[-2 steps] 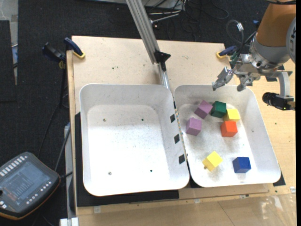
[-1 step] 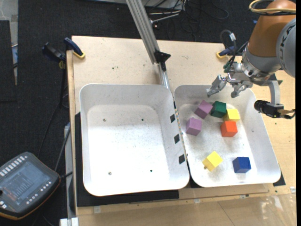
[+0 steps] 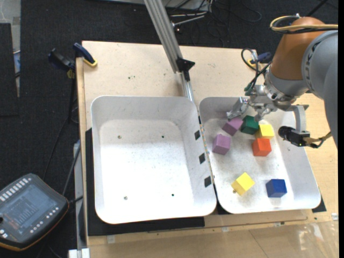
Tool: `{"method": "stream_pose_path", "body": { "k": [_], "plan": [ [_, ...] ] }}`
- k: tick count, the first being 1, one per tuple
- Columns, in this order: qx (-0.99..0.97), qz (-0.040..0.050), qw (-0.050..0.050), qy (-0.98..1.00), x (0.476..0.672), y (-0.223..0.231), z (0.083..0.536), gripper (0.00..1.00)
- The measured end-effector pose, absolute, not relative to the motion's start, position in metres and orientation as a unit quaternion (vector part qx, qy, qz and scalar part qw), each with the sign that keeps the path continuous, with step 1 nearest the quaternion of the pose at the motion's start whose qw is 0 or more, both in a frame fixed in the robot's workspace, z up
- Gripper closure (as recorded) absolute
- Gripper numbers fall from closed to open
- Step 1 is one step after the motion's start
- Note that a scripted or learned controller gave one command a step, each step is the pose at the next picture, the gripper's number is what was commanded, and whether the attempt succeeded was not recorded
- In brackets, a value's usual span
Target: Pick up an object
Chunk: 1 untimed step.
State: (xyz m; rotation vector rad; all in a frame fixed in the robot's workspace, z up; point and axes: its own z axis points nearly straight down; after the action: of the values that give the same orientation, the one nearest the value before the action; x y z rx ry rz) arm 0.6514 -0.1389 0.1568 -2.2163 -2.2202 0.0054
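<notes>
No legible text, labels, brands or numbers observed; markings on the handheld pendant [image 3: 27, 211] are too blurred to read.

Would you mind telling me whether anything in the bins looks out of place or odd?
Nothing looks damaged or spilled. All the blocks sit in the right bin, loosely scattered at mixed angles; the green block is crowded between a purple block and a yellow block, just below the claw.
</notes>
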Motion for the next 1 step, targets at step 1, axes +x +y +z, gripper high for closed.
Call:
{"method": "stream_pose_path", "body": {
  "k": [1],
  "plan": [
    [-0.707,-0.0004,-0.002,-0.707,0.6532,-0.1396,0.1707,1.0]
  ]
}}
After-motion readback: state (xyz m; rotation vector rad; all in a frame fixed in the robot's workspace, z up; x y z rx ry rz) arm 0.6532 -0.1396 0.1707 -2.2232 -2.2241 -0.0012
